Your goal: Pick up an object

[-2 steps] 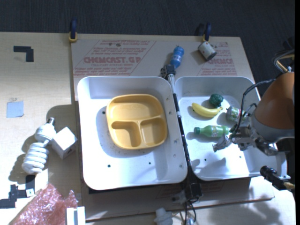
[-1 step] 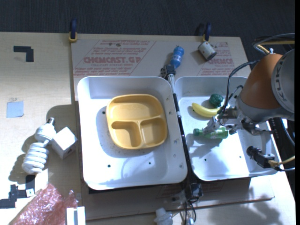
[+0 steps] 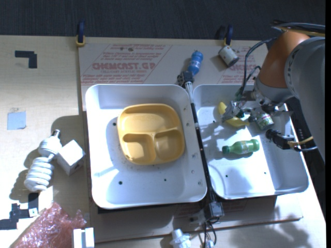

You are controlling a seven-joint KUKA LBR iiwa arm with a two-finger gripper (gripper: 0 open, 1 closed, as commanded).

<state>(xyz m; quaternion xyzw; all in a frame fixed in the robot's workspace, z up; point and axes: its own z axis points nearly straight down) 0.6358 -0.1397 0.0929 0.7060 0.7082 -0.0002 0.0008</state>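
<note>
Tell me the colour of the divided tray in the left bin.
The divided tray is pale yellow, a tan-mustard shade, seen clearly in the camera view.

Both bins, the left one (image 3: 103,185) and the right one (image 3: 289,182), look like smooth white plastic with a slight sheen. The tan tray (image 3: 151,133) is matt plastic. The green bottle (image 3: 241,148) is clear glossy plastic, the yellow thing (image 3: 235,121) shiny too. The bench (image 3: 41,102) looks like matt cardboard or wood. The spiral bulb (image 3: 40,169) is glossy white, and the pink wrap (image 3: 49,226) is crinkly plastic.
</note>
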